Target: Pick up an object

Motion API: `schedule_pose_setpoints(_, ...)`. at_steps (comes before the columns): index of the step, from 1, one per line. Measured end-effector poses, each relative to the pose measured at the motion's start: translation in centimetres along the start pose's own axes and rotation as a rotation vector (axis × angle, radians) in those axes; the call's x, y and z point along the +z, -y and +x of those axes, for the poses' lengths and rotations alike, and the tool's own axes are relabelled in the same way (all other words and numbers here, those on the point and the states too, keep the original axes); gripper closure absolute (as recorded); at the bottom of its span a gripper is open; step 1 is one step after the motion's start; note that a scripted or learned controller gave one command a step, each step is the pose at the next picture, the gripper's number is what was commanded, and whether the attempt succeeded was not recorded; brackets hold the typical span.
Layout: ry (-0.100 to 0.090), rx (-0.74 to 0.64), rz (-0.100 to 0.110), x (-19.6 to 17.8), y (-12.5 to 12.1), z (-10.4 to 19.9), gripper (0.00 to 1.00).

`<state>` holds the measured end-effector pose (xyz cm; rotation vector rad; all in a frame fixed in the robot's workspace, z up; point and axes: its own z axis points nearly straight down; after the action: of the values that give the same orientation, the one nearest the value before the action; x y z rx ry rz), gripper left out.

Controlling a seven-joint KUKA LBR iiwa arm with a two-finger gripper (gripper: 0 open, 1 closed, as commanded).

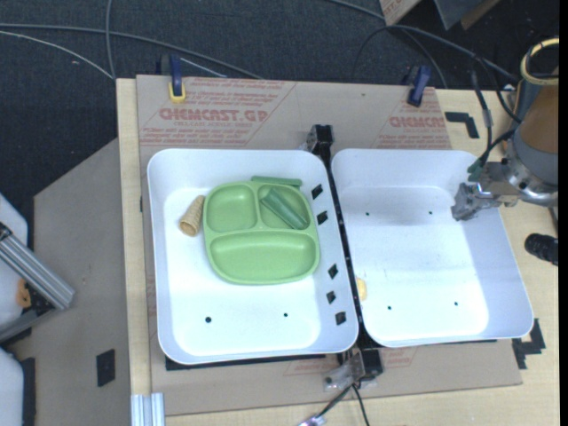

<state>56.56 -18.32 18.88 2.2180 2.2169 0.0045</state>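
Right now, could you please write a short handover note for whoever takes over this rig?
End effector: over the right bin's far right corner; whether it is open or shut cannot be told, and nothing is seen in it.
Things: green divided plate in the left bin, a green piece in its upper right compartment, a small tan cone beside its left edge.
Done: nothing picked up.
Left: reach the left bin, grasp an object, lift.

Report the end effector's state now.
End effector: over the right bin near its far right wall; open or shut cannot be told; nothing seen held in it.
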Motion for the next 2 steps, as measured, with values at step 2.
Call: schedule_pose_setpoints(2,-0.003,-0.006,0.003,-4.1,-1.4,4.2,1.00)
